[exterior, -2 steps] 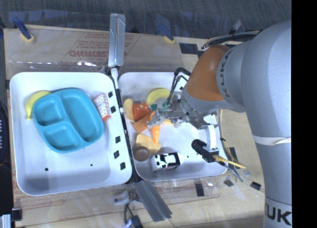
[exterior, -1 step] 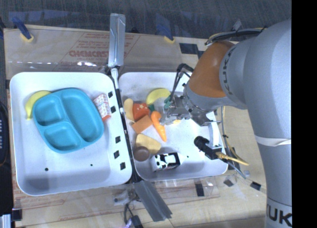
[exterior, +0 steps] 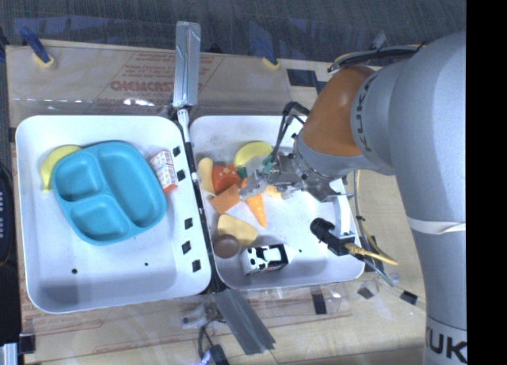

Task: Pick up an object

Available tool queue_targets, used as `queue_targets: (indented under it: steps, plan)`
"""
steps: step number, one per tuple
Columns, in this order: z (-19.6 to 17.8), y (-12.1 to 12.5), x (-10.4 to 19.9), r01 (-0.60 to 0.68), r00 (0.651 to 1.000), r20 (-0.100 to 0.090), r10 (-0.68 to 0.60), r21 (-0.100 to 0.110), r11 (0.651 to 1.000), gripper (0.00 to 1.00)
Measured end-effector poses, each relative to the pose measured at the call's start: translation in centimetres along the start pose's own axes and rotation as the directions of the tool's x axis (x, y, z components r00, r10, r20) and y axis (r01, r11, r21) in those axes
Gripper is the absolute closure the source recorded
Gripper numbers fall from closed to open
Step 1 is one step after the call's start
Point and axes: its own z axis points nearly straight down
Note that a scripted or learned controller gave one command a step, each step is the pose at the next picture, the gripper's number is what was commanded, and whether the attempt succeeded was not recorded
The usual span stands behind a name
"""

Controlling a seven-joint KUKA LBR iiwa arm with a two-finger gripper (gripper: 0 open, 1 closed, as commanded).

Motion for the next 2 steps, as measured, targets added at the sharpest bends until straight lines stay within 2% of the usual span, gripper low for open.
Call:
queue_targets:
  steps: [1, 2]
  plan:
    - [3.3, 1.6, 3.0, 0.264, 0.965, 0.001, -0.264, -0.007, 0.964, 0.0]
    - [3.2, 4.3, 2.3, -0.11, 0.994, -0.001, 0.11, -0.009, 0.994, 0.0]
